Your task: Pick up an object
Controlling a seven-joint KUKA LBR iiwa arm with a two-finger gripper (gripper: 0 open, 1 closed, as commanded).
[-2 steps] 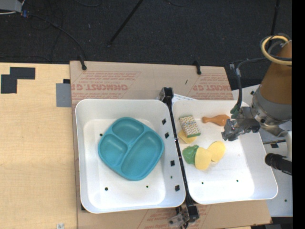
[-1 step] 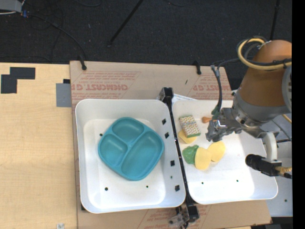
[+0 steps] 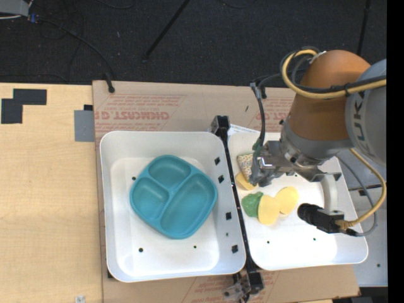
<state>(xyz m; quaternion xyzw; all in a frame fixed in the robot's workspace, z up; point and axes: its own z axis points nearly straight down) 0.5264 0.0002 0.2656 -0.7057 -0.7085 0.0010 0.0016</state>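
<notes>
Camera view: hand (image 3: 260,174) over yellow toy (image 3: 275,206).

Arm (image 3: 328,106) reaches in from right, orange band up top, wrist bent down; claw (image 3: 259,174) low, pointing left and down.

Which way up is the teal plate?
Right way up: the plate shows its three hollow compartments, lying flat in the left bin.
</notes>
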